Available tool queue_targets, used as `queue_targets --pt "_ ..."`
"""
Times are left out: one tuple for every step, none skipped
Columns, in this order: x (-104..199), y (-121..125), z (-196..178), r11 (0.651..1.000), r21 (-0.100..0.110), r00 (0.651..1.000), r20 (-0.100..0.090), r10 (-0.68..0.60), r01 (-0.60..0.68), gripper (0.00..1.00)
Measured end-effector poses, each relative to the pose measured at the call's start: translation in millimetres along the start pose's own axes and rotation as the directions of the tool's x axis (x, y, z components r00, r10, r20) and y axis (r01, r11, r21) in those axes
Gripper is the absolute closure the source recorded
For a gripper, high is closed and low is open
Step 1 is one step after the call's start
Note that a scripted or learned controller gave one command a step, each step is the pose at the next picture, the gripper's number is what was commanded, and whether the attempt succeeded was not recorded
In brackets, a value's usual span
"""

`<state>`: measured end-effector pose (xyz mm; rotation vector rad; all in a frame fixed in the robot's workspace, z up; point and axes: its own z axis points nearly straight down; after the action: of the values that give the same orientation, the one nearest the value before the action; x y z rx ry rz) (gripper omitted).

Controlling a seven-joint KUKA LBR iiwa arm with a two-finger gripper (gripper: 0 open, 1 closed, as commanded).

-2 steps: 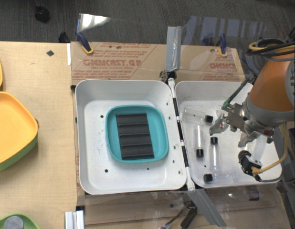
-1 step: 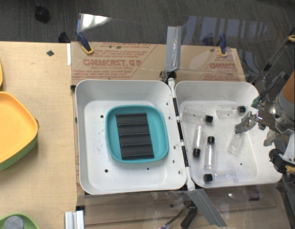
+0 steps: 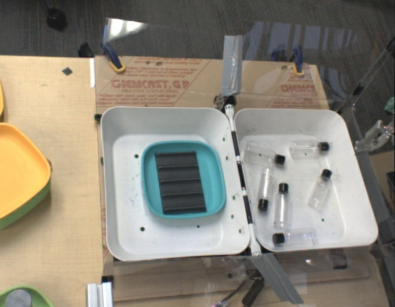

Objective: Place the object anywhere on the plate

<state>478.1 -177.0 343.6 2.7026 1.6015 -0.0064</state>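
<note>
Vials (image 3: pixel 282 204): six clear ones with black caps, lying scattered in the right bin (image 3: pixel 351 232), centre right of the frame.
Plate (image 3: pixel 215 178): teal, middle of the left bin (image 3: pixel 121 222).
On the plate: a black ribbed block (image 3: pixel 180 182).
Left edge: stacked yellow dishes (image 3: pixel 15 171).

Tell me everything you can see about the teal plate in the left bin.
The teal plate is a shallow, rounded-square dish that looks like smooth plastic, with a raised rim. It lies flat and upright on the floor of the left white bin, roughly centred, apart from the bin's walls. A dark ribbed insert with several parallel bars lies in its well, tilted slightly. Nothing else touches it.
</note>
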Motion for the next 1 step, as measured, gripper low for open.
queue_targets --pt "-31.7 17.3 -96.8 0.999 0.001 0.999 0.000 0.042 -0.042 0.00"
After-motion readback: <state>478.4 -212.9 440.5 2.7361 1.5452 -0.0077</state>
